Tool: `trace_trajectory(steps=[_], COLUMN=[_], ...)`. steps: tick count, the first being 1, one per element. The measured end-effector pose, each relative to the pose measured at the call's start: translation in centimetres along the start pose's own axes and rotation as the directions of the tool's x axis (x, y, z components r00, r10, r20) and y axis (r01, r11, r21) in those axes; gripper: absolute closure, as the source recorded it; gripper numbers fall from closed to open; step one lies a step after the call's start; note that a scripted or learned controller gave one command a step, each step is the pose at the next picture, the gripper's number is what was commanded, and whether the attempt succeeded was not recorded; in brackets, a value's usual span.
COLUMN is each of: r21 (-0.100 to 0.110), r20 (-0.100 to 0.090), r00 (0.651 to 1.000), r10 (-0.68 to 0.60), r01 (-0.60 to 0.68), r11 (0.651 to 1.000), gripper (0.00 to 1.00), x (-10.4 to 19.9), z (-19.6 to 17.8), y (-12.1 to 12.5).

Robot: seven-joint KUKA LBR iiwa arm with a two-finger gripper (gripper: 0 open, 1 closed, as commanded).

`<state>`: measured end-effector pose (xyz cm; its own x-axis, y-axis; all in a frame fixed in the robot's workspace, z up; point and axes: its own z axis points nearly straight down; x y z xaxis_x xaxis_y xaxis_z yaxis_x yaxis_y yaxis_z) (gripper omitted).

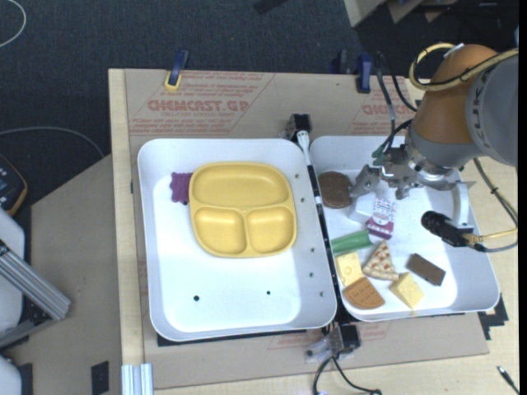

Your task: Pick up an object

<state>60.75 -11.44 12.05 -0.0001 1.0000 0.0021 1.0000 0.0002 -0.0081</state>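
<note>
Several toy foods (380,263) in right bin (478,290), brown cookie (334,189), green stick (352,242)

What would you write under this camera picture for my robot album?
Robot arm reaching over a bin of toy food, beside a bin with a yellow plate.

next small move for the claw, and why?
Probably a short descent. The claw hangs in the right bin directly above the pink-and-white packet, with nothing visible between its fingers; the brown round cookie lies to its left.
</note>
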Motion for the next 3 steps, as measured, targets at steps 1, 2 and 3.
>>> trace_trajectory(steps=[1,2,3], r21=[-0.012,-0.018,-0.012], r20=[0.003,0.005,0.003], r00=[1.0,1.0,1.0], r10=[0.0,0.001,0.0], r01=[0.0,-0.001,0.0], r11=[1.0,1.0,1.0], gripper=[0.0,1.0,1.0], x=[0.0,-0.1,-0.1], z=[3.2,2.2,-2.0], y=[0.3,0.3,0.4])
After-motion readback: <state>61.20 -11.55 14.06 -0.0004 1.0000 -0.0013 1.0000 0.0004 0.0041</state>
